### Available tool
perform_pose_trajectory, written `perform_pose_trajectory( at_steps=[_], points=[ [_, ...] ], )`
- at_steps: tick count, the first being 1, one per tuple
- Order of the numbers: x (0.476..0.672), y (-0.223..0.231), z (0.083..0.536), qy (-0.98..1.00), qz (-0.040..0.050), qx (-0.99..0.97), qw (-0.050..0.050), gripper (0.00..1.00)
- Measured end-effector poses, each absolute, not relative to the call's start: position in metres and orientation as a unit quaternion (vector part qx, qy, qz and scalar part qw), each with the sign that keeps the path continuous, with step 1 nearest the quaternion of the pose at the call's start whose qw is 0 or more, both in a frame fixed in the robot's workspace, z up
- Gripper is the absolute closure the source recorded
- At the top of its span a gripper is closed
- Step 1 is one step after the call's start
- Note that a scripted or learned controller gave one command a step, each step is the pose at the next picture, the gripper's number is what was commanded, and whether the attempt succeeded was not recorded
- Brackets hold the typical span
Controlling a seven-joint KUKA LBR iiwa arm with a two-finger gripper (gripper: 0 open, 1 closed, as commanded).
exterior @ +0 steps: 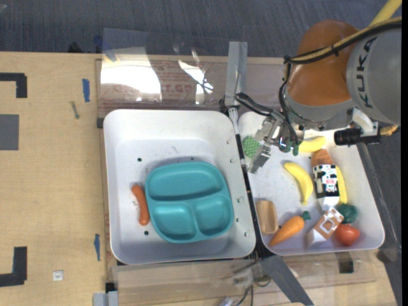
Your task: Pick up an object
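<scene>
We found the task barely under way. The arm [338, 69] reached in from the upper right of the frame, and its pincer [264, 148] hung low over the upper left corner of the right bin [373, 225], close to the wall it shares with the left bin [121, 234]. Just left of the fingers lay a small green object [251, 146], which may have been the target, though the view was too poor there for us to name it or to say whether metal touched it. We could not tell whether the pincer was open or closed, and we saw nothing between its fingers, so we judged that no object had been picked up yet.

The other candidates all rested on the bin floor. A banana [301, 179] lay in the middle of the right bin, with a black and white carton [327, 179] just right of it. Along the lower edge sat a bread roll [266, 216], a carrot [288, 227] and a tomato [347, 234]. In the left bin a teal divided tray [189, 200] filled the centre, and a sausage [141, 204] lay just beside its left rim.

In our judgement everything that counts remained: closing on one item, lifting it clear of the bin, and holding it.
</scene>
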State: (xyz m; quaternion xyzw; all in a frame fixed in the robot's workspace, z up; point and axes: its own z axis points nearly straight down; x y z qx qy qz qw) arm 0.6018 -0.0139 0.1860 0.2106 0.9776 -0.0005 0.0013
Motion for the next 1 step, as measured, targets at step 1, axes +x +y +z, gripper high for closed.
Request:
perform_pose_trajectory(
  at_steps=[1],
  points=[
    [0.5904,-0.0733,0.1859,0.973,-0.0007,0.232,0.001,0.00]
  ],
)
